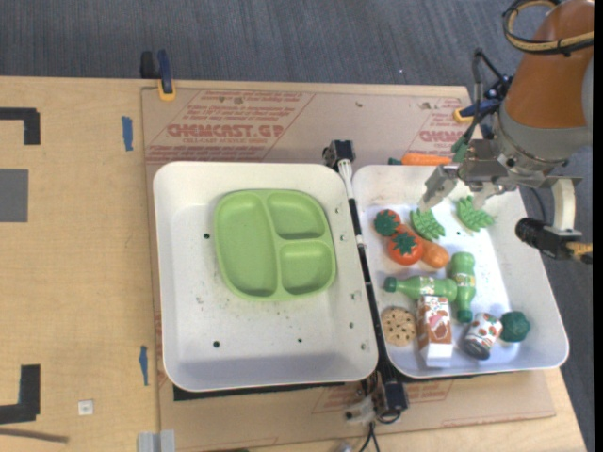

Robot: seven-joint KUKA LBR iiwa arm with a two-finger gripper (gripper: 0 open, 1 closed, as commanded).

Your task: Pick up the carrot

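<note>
Two white bins (179, 281) are set side by side on a wooden bench (75, 252) laid with a printed cardboard sheet (236, 125), grey carpet (283, 17) behind. A green divided plate (275, 243) is held in the left bin. The carrot (429, 238) is found in the right bin among toy foods, below the gripper (453, 189), whose fingers are spread apart and hold nothing

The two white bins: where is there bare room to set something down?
Left bin: open floor all around the green divided plate, widest along the near edge. Right bin: crowded; carrot, tomato, bottles, cookie and carton pack it, with the gripper above.
</note>
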